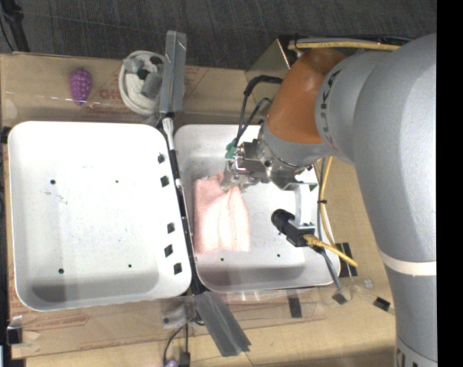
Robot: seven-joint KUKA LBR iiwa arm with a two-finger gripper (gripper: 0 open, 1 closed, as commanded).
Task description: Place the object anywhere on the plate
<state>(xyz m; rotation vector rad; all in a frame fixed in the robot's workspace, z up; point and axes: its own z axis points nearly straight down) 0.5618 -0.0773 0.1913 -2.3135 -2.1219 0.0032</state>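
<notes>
Here the pink cloth-like object (pixel 220 222) lies in the bin (pixel 281 260) nearer the arm (pixel 376 128). Its long axis runs top to bottom in the view, with its upper end just under the hand (pixel 239 173). The wrist bends steeply down. Whether the hand is spread or pinching, I cannot tell.

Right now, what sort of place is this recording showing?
Most likely a robotics lab bench for pick-and-place trials: a grey arm with an orange band reaches over the right bin, which holds a pink cloth, beside a matching shallow white left bin.
</notes>
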